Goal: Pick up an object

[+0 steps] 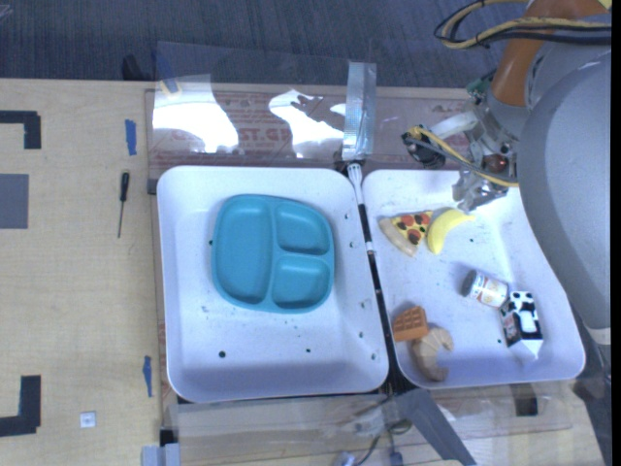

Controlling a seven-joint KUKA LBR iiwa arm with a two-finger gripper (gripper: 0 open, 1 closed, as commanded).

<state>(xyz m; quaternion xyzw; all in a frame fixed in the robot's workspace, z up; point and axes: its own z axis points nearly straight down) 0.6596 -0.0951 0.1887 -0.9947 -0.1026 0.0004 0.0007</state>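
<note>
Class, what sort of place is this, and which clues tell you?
Probably a robotics lab bench: a grey robot arm, two white bins, and toy food such as a pizza slice and banana.

The arm [572,153] runs off the right edge, its bulk covering the right bin's [543,357] far rim. The banana's [443,229] upper end is hidden under the gripper [475,194]. The jar's [486,288] label is unreadable.

The grey arm [572,153] fills the right edge of the frame, its orange band at the upper right, its gripper [475,190] pointing down-left.
</note>
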